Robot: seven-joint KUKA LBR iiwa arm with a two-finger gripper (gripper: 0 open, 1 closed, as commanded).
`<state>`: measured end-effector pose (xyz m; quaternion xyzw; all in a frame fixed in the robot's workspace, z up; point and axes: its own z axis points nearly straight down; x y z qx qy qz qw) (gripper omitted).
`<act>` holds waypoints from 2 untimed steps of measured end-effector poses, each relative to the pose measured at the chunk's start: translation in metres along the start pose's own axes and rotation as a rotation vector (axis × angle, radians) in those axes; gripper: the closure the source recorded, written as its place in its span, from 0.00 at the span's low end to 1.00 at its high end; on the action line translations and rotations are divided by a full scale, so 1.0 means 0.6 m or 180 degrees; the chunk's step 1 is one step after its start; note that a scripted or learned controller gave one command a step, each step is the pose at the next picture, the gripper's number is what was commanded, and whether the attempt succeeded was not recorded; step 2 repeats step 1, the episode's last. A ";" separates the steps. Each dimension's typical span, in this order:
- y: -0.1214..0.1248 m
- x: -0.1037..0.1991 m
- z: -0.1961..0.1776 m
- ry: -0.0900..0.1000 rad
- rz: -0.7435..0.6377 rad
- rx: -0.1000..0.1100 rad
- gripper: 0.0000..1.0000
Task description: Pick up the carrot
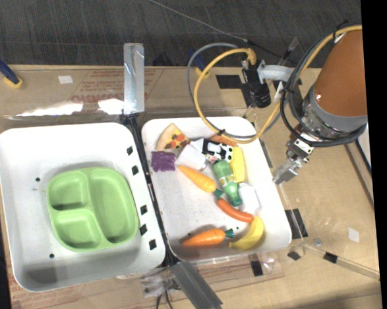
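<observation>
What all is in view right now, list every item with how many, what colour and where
bins: 2, white, side by side on the bench
divided plate: 1, light green, middle of the left bin
carrots: 3, orange; one mid right bin, one lower right, one along the near edge
banana: 1, yellow, near right corner of the right bin
pizza slice: 1, tan with red, far left corner of the right bin
purple piece: 1, purple, below the pizza slice
green bottle: 1, green, centre right of the right bin
corn: 1, yellow, beside the bottle
arm: 1, grey with orange band, right of the right bin
gripper: 1, grey, outside the right bin's right edge
</observation>
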<state>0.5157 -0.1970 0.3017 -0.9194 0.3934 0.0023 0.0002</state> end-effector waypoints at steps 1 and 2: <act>-0.009 0.022 -0.010 0.0023 -0.0956 0.0018 1.00; -0.009 0.022 -0.010 0.0023 -0.0956 0.0018 1.00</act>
